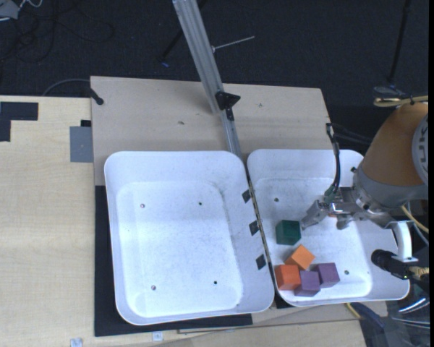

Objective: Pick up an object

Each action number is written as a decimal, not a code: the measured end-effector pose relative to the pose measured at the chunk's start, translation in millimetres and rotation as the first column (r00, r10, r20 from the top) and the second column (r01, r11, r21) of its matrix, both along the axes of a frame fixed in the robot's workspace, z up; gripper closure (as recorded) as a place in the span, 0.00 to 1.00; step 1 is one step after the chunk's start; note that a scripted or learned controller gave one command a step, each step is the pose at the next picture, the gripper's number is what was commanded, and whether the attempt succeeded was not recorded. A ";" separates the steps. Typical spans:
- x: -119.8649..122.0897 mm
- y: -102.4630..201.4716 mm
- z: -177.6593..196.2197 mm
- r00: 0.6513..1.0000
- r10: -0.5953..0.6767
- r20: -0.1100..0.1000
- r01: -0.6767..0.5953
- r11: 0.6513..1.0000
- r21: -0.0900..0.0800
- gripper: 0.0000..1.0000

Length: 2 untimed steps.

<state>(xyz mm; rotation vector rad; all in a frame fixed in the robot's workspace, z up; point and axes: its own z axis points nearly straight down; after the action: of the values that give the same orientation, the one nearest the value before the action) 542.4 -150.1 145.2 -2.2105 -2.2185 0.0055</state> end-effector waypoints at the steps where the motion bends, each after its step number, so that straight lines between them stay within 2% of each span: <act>1: 16.0 35.3 -28.4 1.000 -0.005 0.030 0.005 1.000 -0.006 0.00; 2: 43.3 7.1 -33.9 0.999 -0.005 0.041 0.005 1.000 -0.013 0.00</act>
<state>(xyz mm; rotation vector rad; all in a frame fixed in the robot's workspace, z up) 585.7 -143.0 111.4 -2.2430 -2.2399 -0.0261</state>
